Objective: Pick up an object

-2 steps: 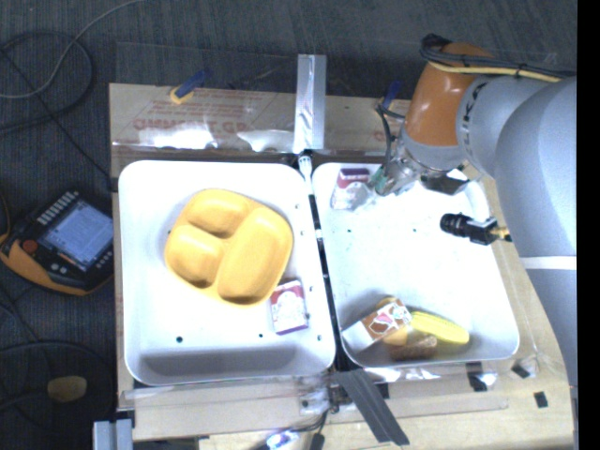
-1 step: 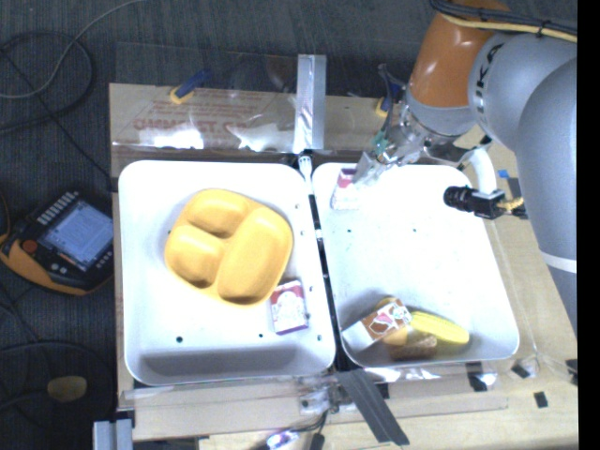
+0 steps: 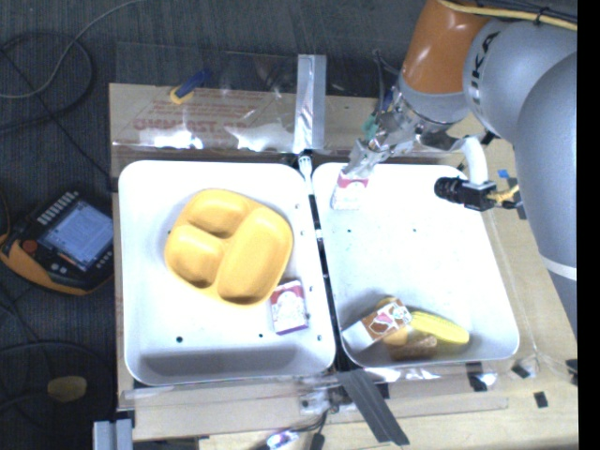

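The gripper [image 3: 361,162] is seen at the far left corner of the right bin [image 3: 469,251], reached down from the grey arm [image 3: 525,73] with its orange band. Its fingers [image 3: 367,156] are closed on the top of a small pink-and-white carton [image 3: 349,192], which is held between them just above or at the bin floor, close beside the divider between the bins; whether the carton's base touches the floor cannot be told. In the same bin, at the near edge and well apart from the gripper, a brown-and-white packet [image 3: 386,321] is lain against a yellow banana-shaped item [image 3: 439,329], the two touching. In the left bin [image 3: 150,345], a large yellow moulded object [image 3: 228,244] of three rounded lobes is placed near the middle, and a second small pink-and-white carton [image 3: 289,307] is lain just beside its near right edge. A black fixture [image 3: 464,191] is mounted at the right bin's far right rim. A handheld pendant [image 3: 61,242] is rested on the floor left of the bench.
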You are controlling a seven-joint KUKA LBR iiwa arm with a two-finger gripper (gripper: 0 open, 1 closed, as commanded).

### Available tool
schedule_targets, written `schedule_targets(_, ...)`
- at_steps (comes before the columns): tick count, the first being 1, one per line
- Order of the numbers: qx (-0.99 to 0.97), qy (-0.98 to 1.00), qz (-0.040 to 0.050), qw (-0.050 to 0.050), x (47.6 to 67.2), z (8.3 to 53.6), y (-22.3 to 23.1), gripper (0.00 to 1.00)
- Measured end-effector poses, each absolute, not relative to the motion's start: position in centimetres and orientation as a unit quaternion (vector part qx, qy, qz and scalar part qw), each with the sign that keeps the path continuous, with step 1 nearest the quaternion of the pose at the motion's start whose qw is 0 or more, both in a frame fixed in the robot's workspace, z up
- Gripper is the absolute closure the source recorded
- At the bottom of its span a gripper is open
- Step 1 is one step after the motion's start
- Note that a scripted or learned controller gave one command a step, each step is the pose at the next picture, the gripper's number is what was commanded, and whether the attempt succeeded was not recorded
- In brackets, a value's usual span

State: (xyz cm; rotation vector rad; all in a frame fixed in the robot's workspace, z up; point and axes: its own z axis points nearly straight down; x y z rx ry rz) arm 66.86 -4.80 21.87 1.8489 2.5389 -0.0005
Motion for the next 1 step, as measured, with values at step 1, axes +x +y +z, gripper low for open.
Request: schedule_targets(1, 0.652, 0.758, -0.0009, -0.001, 66.79, 18.30, -2.30, 1.00)
